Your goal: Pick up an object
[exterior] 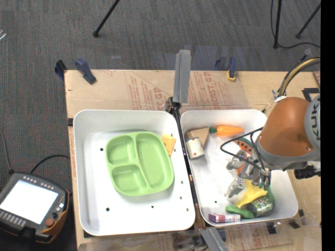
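Observation:
My gripper (244,178) hangs low in the right bin (220,200), its metal fingers spread just above a yellow banana-like toy (253,195) and a green can (261,206). Nothing shows between the fingers. An orange carrot (229,130) lies at the bin's far side. A brown and white cylinder-shaped item (194,144) rests near the bin's left wall. A small pink and white box (224,218) lies at the front edge. The arm's orange band (285,129) covers the bin's right side.
The left bin (86,192) holds a green divided plate (140,162) with a yellow wedge (168,143) at its far right corner. A grey post (181,80) rises behind the divider between the bins. A teach pendant (31,205) lies on the floor at lower left.

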You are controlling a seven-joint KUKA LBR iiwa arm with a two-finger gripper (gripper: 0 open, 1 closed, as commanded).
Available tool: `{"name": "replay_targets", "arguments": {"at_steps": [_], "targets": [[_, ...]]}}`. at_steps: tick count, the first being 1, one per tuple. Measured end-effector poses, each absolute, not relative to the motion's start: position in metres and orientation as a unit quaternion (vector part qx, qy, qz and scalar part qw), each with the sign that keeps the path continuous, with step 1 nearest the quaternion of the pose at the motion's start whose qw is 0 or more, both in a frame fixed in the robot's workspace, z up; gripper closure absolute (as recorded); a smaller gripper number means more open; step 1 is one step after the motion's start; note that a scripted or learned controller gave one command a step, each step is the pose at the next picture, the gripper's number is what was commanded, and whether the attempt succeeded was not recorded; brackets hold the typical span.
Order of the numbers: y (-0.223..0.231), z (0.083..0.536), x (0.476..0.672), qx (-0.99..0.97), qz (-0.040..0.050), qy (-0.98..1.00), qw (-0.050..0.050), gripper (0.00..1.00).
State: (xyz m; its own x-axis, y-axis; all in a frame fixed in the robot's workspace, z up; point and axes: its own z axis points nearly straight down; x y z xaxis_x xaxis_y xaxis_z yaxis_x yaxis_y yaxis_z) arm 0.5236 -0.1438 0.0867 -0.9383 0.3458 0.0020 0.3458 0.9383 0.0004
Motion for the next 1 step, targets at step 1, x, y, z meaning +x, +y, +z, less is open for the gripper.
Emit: {"name": "replay_targets", "arguments": {"at_steps": [1], "targets": [[-0.1553, 0.0923, 0.4836, -0.13, 0.0003, -0.991, -0.012, 0.0]]}}
